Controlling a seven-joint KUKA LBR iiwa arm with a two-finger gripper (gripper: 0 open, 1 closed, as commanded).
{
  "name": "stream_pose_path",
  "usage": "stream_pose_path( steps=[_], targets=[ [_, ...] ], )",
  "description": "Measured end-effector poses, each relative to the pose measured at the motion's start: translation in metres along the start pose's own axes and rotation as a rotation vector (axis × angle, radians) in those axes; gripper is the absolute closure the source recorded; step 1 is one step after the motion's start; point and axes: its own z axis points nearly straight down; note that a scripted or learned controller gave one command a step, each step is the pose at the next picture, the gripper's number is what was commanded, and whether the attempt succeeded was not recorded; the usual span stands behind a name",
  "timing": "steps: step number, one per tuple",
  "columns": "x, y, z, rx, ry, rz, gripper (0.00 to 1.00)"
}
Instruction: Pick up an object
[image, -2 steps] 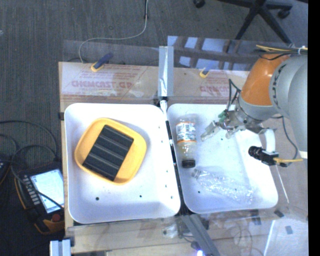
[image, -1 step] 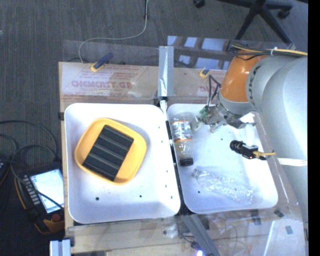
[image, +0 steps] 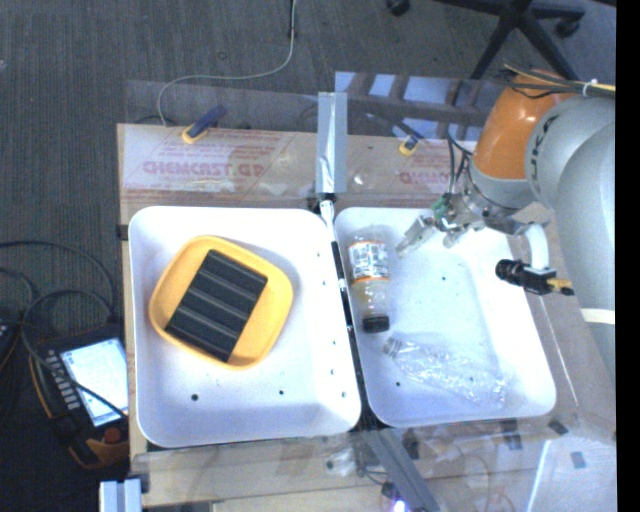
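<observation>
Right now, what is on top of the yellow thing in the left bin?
A black ribbed slab lies on the yellow dish, covering most of its middle. The yellow rim shows all around it. What sits beneath the slab is hidden.

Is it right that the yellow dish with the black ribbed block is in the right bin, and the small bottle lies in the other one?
Not quite. The camera view shows the yellow dish in the left bin; the small bottle lies in the other one, the right bin.

The arm (image: 560, 150) is cut off at the right edge, and the crumpled clear plastic (image: 450, 368) is indistinct.
</observation>
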Motion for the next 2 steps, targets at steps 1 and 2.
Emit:
stream_pose_path(
  steps=[1, 2],
  targets=[
    [0.039, -0.009, 0.024, 0.001, -0.004, -0.080, 0.00],
    [0.018, -0.049, -0.081, 0.000, 0.002, 0.161, 0.00]
  ],
)
